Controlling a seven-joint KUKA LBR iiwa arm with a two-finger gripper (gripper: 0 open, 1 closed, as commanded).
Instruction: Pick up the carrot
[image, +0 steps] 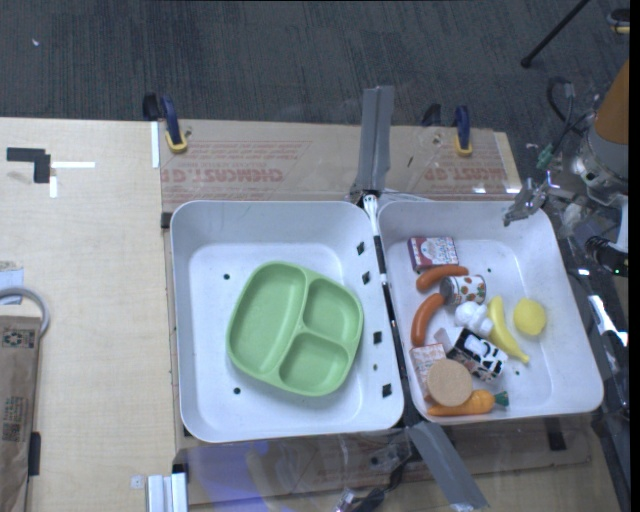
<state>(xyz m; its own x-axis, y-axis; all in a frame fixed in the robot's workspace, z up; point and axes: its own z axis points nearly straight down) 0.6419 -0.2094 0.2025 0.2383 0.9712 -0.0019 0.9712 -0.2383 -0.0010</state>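
The carrot (474, 404) is small and orange, with a green top pointing right. It lies along the front wall of the right bin (560, 262), partly tucked under a round tan disc (449, 382). My gripper (527, 201) hangs over the bin's far right corner, well away from the carrot and above the bin's rim. Nothing is visibly held in it.
Crowded around the carrot are a black-and-white toy (478, 352), a banana (505, 331), a lemon (529, 317), two sausages (427, 317), a small can (463, 289) and a red box (433, 251). The left bin (200, 300) holds a green divided plate (296, 327).
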